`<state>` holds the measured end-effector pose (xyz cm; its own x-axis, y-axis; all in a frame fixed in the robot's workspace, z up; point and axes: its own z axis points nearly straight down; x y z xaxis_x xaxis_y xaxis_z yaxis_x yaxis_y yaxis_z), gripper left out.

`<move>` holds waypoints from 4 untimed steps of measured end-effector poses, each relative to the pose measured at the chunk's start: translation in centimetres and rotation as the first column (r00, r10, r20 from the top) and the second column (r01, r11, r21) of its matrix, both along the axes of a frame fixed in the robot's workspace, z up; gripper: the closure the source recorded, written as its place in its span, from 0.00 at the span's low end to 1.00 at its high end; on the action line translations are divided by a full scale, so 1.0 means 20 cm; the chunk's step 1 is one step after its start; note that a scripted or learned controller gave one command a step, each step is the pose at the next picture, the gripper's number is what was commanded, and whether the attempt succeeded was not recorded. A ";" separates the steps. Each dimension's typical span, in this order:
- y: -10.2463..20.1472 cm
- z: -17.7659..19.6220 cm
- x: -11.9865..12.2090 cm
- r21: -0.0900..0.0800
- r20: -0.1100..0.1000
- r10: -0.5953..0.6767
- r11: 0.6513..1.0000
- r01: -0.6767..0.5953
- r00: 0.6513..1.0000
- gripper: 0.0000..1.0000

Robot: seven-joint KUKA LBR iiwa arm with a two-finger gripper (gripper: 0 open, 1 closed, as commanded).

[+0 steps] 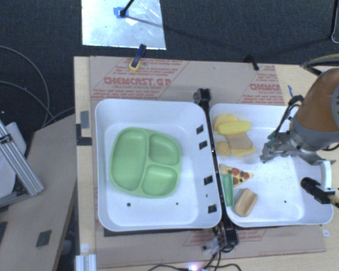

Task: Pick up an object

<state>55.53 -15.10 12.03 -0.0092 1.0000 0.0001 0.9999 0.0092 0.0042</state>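
Note:
My gripper hovers over the middle of the right bin, just right of the toy foods. Along that bin's left side lie a yellow banana-like piece, a tan bread slice, a pizza slice, a green stick and a brown bread roll. The bread slice is the nearest of them, a short way left of the gripper. I see nothing held in the gripper.
The left bin holds a green divided plate. A black divider with clips runs between the two bins. The arm's orange band hangs over the right bin's far right corner.

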 end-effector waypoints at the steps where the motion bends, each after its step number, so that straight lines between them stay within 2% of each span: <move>1: 0.22 0.21 -0.04 0.001 -0.001 -0.003 1.000 0.003 1.000 1.00; 2: 0.34 -0.08 -0.15 0.002 -0.005 -0.008 1.000 0.008 1.000 1.00; 3: 0.69 0.35 0.01 0.002 0.007 0.003 1.000 -0.003 1.000 1.00; 4: 0.86 0.32 -0.31 0.001 -0.006 -0.003 1.000 0.003 1.000 1.00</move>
